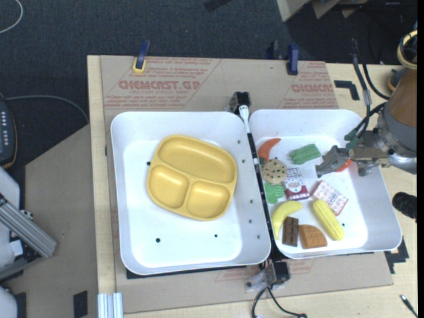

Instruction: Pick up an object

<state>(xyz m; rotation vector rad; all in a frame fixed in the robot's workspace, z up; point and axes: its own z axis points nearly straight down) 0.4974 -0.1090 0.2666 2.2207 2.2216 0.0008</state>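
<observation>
The two bins, left (132,177) and right (377,197), look like smooth white plastic with a soft sheen. The yellow divided plate (192,176) seems moulded plastic, semi-glossy, with highlights along its ridges. The bench board (199,78) under the bins appears as matt brown paper or card, printed with red lettering. The toy foods look plastic: the banana (286,212) and corn cob (328,218) are smooth and slightly shiny, the green piece (305,154) duller. The small packet (330,197) looks like printed paper or card. The gripper (329,163) appears matt grey metal. The floor (99,18) looks like dark, rough carpet.
</observation>
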